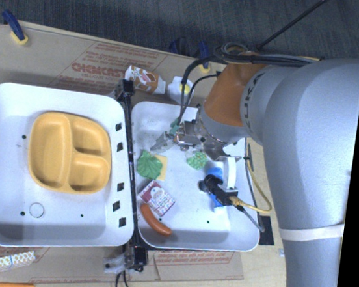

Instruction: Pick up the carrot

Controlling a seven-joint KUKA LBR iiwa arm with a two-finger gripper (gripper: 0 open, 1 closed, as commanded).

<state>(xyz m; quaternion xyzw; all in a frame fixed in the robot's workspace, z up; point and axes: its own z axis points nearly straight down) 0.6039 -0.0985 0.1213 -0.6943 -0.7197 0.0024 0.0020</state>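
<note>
Item: carrot (pixel 155 221), orange, lying in the right bin (pixel 240 241) at its near-left corner, long axis slanting toward the near edge. My end effector (pixel 184 135) hovers at the bin's far side; carrot lies well nearer the camera (open or closed: cannot tell).

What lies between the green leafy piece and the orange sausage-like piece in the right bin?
In the camera view, a small red-and-white packet lies between the green piece above and the orange piece below, near the right bin's left wall.
</note>
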